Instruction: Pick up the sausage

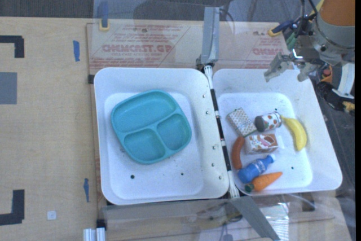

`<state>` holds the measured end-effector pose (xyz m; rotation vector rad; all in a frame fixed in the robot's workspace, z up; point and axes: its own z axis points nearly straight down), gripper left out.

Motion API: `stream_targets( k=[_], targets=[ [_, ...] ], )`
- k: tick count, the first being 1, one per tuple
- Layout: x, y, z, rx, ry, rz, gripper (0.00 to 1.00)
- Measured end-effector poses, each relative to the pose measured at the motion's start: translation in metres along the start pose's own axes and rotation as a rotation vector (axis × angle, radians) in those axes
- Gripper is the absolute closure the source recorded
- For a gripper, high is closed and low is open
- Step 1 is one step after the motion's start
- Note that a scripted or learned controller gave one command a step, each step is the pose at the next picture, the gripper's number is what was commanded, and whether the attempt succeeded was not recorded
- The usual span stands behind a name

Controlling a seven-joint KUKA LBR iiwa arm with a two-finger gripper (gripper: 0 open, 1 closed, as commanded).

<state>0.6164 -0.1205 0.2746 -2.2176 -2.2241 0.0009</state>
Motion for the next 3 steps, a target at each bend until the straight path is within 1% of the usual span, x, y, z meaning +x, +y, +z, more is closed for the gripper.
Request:
stream_targets(
  k=[1, 2, 3],
  targets=[
    [0.012, -0.108, 0.078, 0.000, 0.000, -0.168, 0.00],
    [0.020, -0.102, 0.174, -0.004, -0.001, -0.134, 0.00],
    [0.024, -0.062, 0.187, -0.009, -0.003, -0.378, 0.00]
  ],
)
